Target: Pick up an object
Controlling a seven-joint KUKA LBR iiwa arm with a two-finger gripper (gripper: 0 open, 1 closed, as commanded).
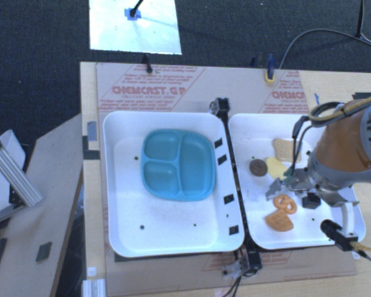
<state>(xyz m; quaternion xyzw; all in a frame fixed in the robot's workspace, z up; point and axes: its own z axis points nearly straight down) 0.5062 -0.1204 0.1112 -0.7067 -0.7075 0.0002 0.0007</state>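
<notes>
Closest to the camera is the front rim of the right bin (297, 245), and just inside it sits an orange pretzel-shaped piece (285, 203) with a flatter orange piece (279, 221) touching it from the near side. The claw (283, 185) hangs right over the far-left edge of the pretzel, low in the bin; I honestly can't tell if it's spread or pressed together, the grey metal is a blur from up here. Nothing is visibly pinched in it.

Just beyond the claw there's a pale yellow piece (276, 166), a tan piece (284, 148) further back, and a brown round disc (258, 167) off to the left, near the wall between the bins. The arm (345, 150) covers the bin's right side. Back-left corner of that bin is bare white floor.

The left bin (127, 228) holds a blue divided plate (176, 164) near the middle, with bare floor all round it. Both bins sit on the desk (55, 166).
</notes>
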